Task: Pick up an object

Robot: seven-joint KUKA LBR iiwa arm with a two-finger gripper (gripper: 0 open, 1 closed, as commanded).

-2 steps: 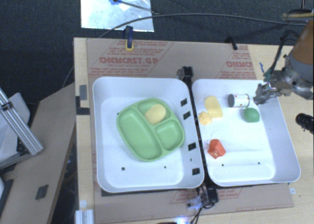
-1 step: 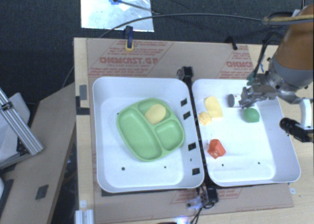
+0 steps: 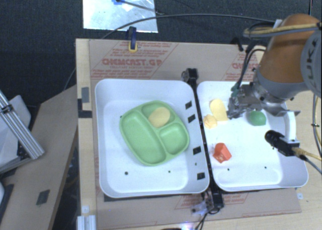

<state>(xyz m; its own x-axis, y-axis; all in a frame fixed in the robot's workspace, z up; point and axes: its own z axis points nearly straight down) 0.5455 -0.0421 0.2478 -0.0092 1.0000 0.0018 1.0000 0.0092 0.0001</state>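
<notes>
A: White plastic, two shallow bins side by side on the board-covered surface (image 3: 151,63). The left bin (image 3: 113,173) bears a green divided plate (image 3: 143,141) with a yellow lump (image 3: 160,117) in its upper compartment. Where is the arm?

B: The arm (image 3: 294,58) comes in from the right and hangs low over the upper part of the right bin (image 3: 251,176). I cannot tell how the jaws stand, because the wrist hides them.

A: What is there to pick?

B: Four loose things in the right bin. A pale yellow piece (image 3: 218,107) lies just left of the wrist, and a green piece (image 3: 257,118) lies just right of it. A red block (image 3: 222,152) sits lower down, well apart from the rest. A small yellow bit (image 3: 210,121) is touching or nearly touching the pale piece.

A: Which would you try?

B: The green piece, I think. It has bare floor below and to its right, so the jaws could straddle it and come straight down. The two yellow ones crowd each other and lie close to the wall between the bins, so a closing grip there may shove one into the other or scrape the rim. The red block has the most open room but is the longest reach. I'd also steer clear of the black fitting (image 3: 279,142) near the right wall
</notes>
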